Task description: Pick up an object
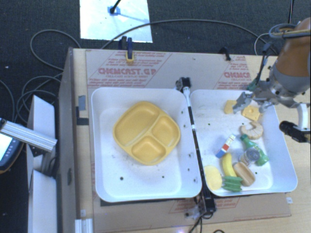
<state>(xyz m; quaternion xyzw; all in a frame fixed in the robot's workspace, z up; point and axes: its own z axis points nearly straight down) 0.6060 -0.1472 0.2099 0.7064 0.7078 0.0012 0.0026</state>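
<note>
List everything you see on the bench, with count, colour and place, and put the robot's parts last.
Bins: two, white, side by side.
Divided plate: one, yellow, left bin.
Cheese wedge: one, yellow, right bin, far end.
Small chunk: one, yellow, beside the wedge.
Banana: one, yellow, right bin, near end.
Hot dog: one, tan, beside the banana.
Bottle: one, green, right bin.
Arm: one, grey and orange, right.
Pincer: one, over the right bin's far end.
</note>
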